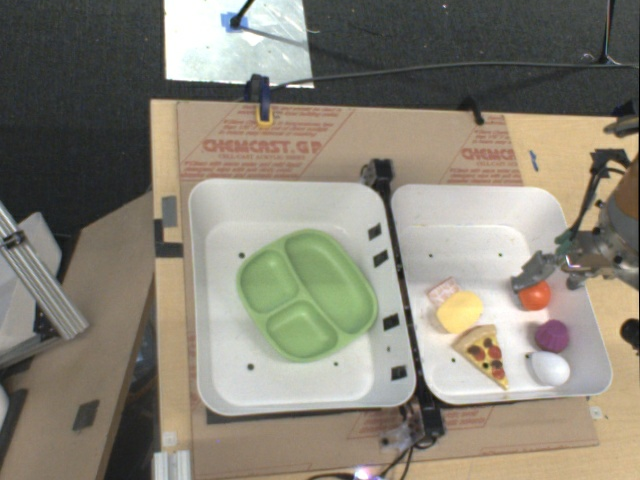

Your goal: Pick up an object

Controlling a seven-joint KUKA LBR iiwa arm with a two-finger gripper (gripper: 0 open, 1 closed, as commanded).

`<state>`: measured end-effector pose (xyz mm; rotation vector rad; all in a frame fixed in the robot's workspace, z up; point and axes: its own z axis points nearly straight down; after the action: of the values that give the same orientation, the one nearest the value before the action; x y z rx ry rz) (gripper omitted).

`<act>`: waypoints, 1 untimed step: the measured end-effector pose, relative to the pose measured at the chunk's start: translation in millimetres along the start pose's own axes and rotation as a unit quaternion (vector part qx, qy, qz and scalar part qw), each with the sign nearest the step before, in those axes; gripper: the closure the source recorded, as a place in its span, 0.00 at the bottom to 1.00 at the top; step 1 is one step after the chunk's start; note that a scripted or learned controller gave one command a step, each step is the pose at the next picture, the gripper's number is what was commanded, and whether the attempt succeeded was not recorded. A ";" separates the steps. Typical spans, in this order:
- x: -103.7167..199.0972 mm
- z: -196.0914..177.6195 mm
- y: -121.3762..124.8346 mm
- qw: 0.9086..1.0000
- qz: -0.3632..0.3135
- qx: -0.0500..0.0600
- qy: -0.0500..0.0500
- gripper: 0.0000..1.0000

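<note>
- Pincer (533, 280) low in the right bin (480, 208), at its right side, right above a small red-orange tomato (536, 297); apart or together, cannot tell.
- Tomato on the bin floor, touching the pincer tip or just under it.
- Nearby in the same bin: purple ball (552, 335), white egg (549, 368), pizza slice (484, 353), yellow lemon (459, 311), small pinkish block (443, 290).
- Green divided plate (305, 293) in the left bin (230, 218), well apart.

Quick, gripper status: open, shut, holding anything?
Gripper: right over the red ball in the right bin; open or shut cannot be told, no grasp visible.
</note>
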<state>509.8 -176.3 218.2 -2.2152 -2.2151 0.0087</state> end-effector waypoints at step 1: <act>0.4 -6.0 2.7 1.000 -0.002 -0.006 -0.001 0.00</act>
<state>512.6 -175.9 224.2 -2.2184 -2.2262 -0.0011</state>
